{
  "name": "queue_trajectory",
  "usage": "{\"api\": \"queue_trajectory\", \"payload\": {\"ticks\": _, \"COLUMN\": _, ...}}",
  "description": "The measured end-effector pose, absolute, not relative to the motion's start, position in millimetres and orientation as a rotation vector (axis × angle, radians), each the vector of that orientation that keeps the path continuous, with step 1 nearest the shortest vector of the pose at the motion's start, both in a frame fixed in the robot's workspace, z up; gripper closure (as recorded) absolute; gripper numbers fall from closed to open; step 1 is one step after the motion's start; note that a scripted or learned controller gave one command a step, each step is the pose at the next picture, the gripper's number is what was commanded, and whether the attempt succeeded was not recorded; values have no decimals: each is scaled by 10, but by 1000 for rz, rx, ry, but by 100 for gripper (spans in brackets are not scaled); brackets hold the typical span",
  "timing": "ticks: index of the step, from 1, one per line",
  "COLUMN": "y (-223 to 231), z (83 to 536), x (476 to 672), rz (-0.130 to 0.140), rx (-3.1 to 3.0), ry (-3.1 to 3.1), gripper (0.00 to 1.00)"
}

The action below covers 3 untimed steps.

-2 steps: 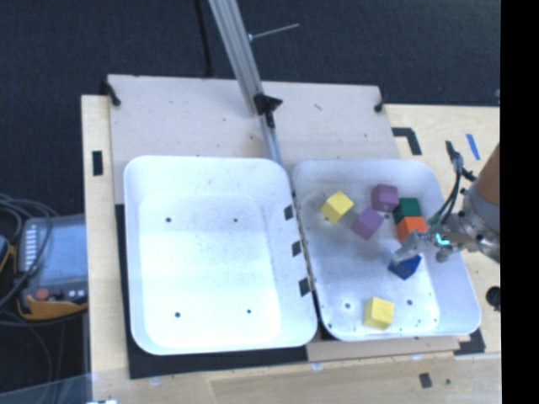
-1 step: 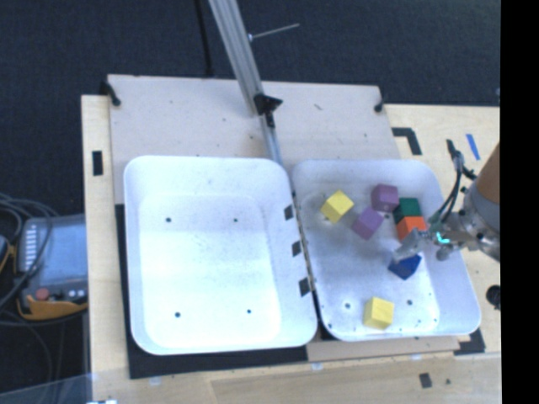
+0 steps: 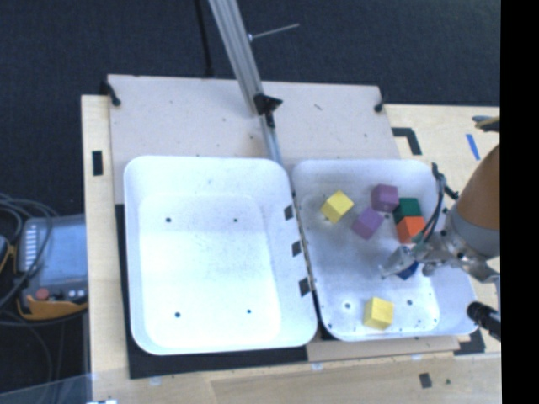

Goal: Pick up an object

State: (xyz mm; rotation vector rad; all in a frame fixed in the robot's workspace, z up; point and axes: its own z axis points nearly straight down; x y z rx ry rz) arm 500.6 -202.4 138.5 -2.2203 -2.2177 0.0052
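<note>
Bright blocks in a speckled white bin, on a pale bench over dark floor

The right bin (image 3: 354, 318) is white, dusted with grey speckles and a few dark dots; the left bin (image 3: 210, 251) is white with the same faint grey speckling and four small dark dots. In the right bin lie a yellow block (image 3: 337, 206), a second yellow block (image 3: 379, 312), two purple blocks (image 3: 385, 197) (image 3: 367, 223), a green block (image 3: 409, 208) and an orange block (image 3: 411, 226), with a bit of blue (image 3: 408, 268) by the metal-grey gripper (image 3: 402, 265). The arm (image 3: 482, 204) shows an orange-brown band above grey. The bench (image 3: 253, 116) is pale beige with black corner marks; the floor (image 3: 84, 23) is dark charcoal.
</note>
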Motion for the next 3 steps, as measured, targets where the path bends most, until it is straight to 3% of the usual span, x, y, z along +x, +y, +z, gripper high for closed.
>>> {"api": "queue_trajectory", "payload": {"ticks": 1, "y": -2043, "z": 977, "x": 5018, "rz": -1, "rx": -2227, "ry": -2222, "gripper": 0}}
{"api": "queue_trajectory", "payload": {"ticks": 2, "y": -2052, "z": 1097, "x": 5029, "rz": -5, "rx": -2239, "ry": -2215, "gripper": 100}}
{"api": "queue_trajectory", "payload": {"ticks": 3, "y": -2078, "z": 1527, "x": 5036, "rz": -3, "rx": -2228, "ry": -2223, "gripper": 100}}
